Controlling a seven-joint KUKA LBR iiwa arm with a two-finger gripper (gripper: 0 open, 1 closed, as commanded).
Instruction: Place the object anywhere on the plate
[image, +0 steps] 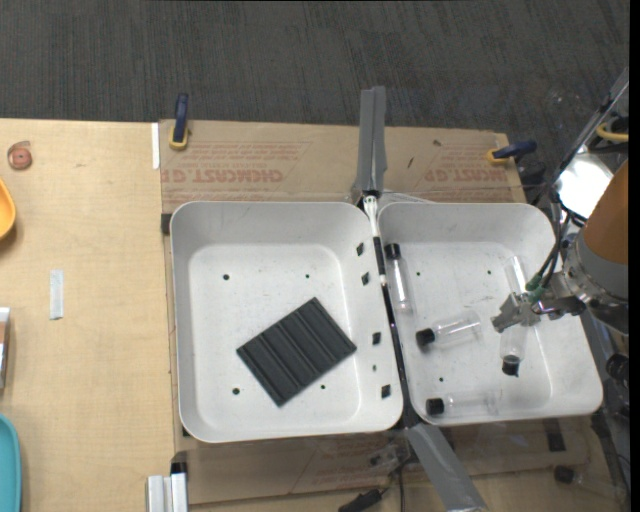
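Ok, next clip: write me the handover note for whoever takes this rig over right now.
End effector: low over the right bin, near its right side; finger state not readable, nothing seen held.
Objects: four clear tubes with black caps lie in the right bin, one along the left wall, one mid-bin, one by the end effector, one at the near edge.
Plate: dark ribbed plate lies flat in the left bin, bare.
Done: nothing placed.
Left: grasp one tube, carry it over, set it on the plate.
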